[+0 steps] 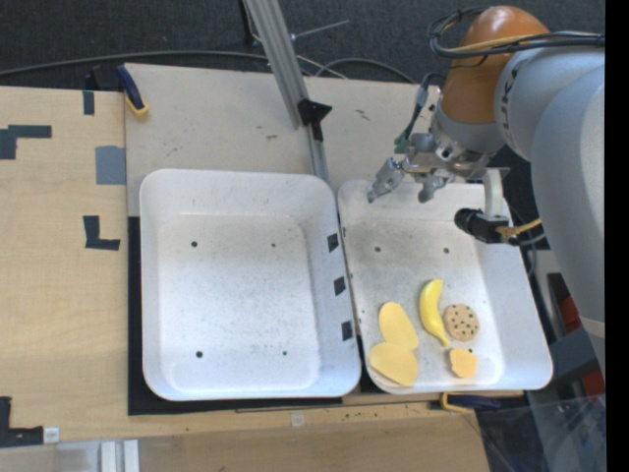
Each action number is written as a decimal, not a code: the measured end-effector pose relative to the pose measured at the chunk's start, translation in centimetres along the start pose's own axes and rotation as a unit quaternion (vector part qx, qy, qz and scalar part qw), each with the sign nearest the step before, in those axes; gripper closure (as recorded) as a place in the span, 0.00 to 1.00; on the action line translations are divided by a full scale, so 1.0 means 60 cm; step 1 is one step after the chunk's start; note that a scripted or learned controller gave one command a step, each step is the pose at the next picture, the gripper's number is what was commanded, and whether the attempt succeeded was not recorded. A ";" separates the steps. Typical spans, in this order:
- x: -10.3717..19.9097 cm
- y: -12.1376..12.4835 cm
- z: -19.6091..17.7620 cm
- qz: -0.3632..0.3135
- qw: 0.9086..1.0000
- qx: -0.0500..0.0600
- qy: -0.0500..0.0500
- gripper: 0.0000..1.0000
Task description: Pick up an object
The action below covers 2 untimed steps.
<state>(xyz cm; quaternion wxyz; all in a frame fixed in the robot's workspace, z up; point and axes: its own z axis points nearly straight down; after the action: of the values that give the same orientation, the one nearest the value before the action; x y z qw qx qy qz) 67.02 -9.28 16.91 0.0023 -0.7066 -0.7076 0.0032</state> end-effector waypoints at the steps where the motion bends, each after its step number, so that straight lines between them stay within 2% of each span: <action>1: 0.007 -0.018 0.093 0.000 1.000 0.000 0.000 0.00; 2: 0.008 -0.015 0.069 -0.002 1.000 -0.003 0.000 1.00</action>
<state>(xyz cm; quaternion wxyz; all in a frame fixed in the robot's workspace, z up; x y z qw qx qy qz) 66.06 -8.78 12.76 0.0005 -0.7055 -0.7088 0.0009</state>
